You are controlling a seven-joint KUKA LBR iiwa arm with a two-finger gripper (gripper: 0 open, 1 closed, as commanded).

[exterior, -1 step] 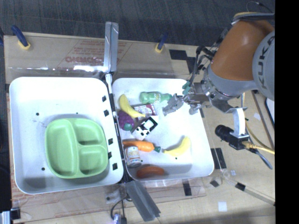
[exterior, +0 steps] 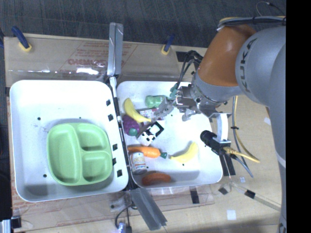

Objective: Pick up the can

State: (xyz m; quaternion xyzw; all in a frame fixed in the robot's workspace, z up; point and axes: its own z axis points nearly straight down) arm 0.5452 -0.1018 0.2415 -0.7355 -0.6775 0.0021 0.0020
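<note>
Green tray (exterior: pixel 80 153), yellow bananas (exterior: pixel 133 111), orange carrot (exterior: pixel 146 152), purple grapes (exterior: pixel 130 125), white bins (exterior: pixel 29 93).

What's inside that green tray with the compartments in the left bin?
Nothing that I can see: the three compartments of the green tray show bare green plastic. The tray lies flat on the floor of the left bin, so whatever might lie under it is covered.

Faint red print runs across the cardboard sheet (exterior: pixel 92 55) along the bench's far edge, behind the left bin (exterior: pixel 24 144), too blurred to read. The can (exterior: pixel 138 161) carries a label, its wording illegible.
</note>
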